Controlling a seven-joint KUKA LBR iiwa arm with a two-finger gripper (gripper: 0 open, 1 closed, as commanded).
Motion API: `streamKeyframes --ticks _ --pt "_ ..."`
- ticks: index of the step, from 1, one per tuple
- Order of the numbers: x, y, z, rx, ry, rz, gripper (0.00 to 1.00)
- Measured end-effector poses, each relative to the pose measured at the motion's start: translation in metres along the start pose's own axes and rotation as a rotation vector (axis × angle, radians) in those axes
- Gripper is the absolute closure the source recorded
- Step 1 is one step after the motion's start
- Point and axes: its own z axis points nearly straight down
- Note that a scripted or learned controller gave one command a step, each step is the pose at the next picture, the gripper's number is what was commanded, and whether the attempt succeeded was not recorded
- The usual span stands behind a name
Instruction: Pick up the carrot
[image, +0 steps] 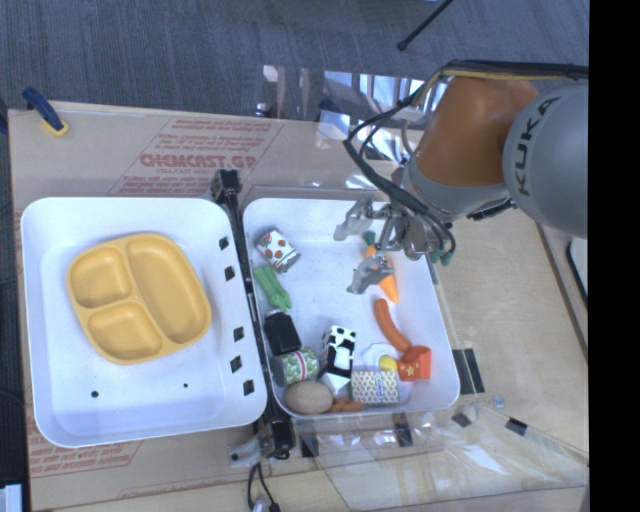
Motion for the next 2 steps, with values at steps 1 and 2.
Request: streamKeyframes --ticks 1,2 --pt "0.003 -0.054 0.118 -0.001 0.002 0.392 0.0" --pt "0.0 -0.051 0.106 0.001 -0.002 0.38 1.0"
